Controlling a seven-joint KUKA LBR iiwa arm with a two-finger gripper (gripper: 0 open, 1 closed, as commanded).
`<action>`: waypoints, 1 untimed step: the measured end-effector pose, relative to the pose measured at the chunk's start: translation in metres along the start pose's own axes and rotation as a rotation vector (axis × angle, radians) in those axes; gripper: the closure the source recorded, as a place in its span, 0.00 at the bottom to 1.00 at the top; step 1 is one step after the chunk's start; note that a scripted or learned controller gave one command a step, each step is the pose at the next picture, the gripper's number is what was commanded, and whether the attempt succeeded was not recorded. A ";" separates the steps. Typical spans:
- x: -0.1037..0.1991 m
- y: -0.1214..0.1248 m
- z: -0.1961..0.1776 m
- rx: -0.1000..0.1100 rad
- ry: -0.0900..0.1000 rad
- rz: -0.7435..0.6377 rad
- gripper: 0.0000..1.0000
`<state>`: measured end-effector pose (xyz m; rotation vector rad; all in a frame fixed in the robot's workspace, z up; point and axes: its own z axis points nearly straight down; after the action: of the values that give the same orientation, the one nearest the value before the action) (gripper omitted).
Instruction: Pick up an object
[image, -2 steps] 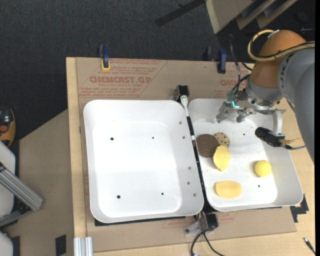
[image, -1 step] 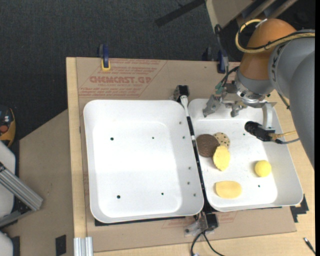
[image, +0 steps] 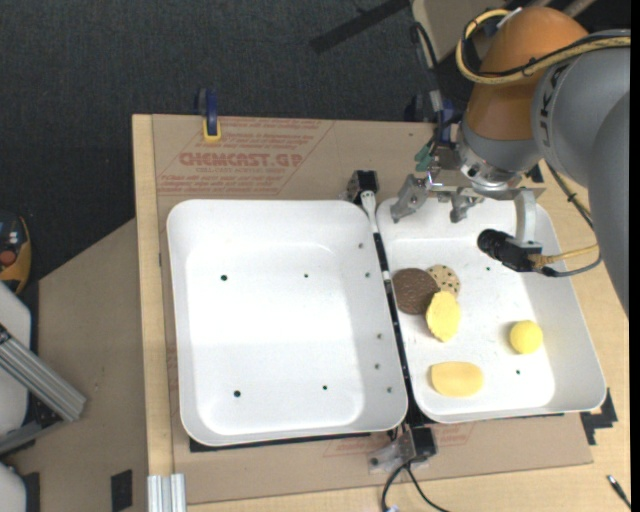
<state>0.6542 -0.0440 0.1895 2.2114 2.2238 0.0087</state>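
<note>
Yellow pieces: three yellow lumps lay in the right bin (image: 575, 385). An oval one (image: 443, 317) sat near the bin's middle, its long side running from 12 to 6 o'clock. A flat, wide one (image: 456, 378) lay at 6 o'clock from it, near the front wall, its long side running from 9 to 3 o'clock. A small round one (image: 526, 337) sat at 3 o'clock from the oval one, well apart from it.
Round pieces: a dark brown disc (image: 412, 289) lay flat, touching the oval lump at its 10 o'clock side. A pale cookie with dark spots (image: 444, 278) sat just beside the disc, at its 3 o'clock.
Gripper (image: 433, 200): it hung over the far end of the right bin, at 12 o'clock from the cookie, with nothing between its spread fingers.
Arm (image: 520, 70): grey, with an orange band, coming in from 2 o'clock.
Left bin (image: 270, 235): white, side by side with the right one.
Bench (image: 250, 150): brown board under both bins, with red print at 12 o'clock.
</note>
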 end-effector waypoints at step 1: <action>0.046 0.015 -0.055 -0.001 0.002 -0.001 0.00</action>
<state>0.6684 0.0022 0.2451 2.2110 2.2248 0.0119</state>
